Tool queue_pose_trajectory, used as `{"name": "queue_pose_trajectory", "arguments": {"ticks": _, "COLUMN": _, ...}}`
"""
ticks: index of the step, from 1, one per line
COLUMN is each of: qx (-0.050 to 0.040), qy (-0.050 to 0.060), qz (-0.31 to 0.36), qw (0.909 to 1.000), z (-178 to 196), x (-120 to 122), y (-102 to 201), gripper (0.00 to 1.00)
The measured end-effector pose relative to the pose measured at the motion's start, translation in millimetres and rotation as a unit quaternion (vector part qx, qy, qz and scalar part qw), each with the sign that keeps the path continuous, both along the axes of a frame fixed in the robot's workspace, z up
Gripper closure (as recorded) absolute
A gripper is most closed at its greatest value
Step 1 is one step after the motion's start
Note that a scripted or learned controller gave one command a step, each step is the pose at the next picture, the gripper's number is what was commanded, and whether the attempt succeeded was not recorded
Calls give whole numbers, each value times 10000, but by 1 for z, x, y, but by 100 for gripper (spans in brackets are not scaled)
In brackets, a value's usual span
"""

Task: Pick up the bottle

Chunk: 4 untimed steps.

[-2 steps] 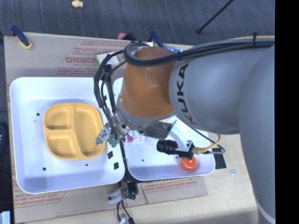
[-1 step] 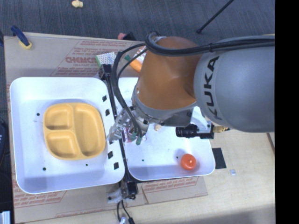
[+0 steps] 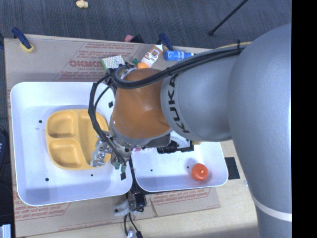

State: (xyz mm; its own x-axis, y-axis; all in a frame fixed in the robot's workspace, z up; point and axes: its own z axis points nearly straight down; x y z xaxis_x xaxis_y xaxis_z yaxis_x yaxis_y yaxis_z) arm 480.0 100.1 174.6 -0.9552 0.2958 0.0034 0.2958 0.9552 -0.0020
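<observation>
Grey KUKA arm with its orange wrist band (image 3: 138, 103) is filling the frame, closest to the lens. Going left to right: yellow divided plastic tray (image 3: 69, 138) is lying in the left white bin (image 3: 25, 133); two-finger metal gripper (image 3: 106, 152) is hanging over the tray's right edge, opening unreadable, nothing visibly held; small orange round bottle (image 3: 199, 172) is sitting in the right white bin (image 3: 171, 182), well apart.

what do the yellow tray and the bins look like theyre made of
Yellow tray: likely moulded plastic, matte, with rounded compartment walls and even colour. White bins: probably thin formed plastic, smooth and slightly glossy, with rounded rims and soft highlights; material not certain from this view.
</observation>
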Motion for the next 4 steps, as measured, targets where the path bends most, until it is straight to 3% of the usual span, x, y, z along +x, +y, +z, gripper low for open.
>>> {"name": "queue_pose_trajectory", "arguments": {"ticks": 1, "qx": 3, "qy": -29, "qz": 1913, "qw": 9815, "z": 127, "x": -3, "y": -4, "gripper": 100}}
{"name": "queue_pose_trajectory", "arguments": {"ticks": 2, "qx": 8, "qy": -6, "qz": 3063, "qw": 9519, "z": 70, "x": -1, "y": -16, "gripper": 100}}
{"name": "queue_pose_trajectory", "arguments": {"ticks": 3, "qx": 10, "qy": -25, "qz": 4338, "qw": 9010, "z": 66, "x": 17, "y": 39, "gripper": 100}}
{"name": "queue_pose_trajectory", "arguments": {"ticks": 4, "qx": 10, "qy": -9, "qz": 4547, "qw": 8906, "z": 48, "x": 7, "y": -10, "gripper": 100}}
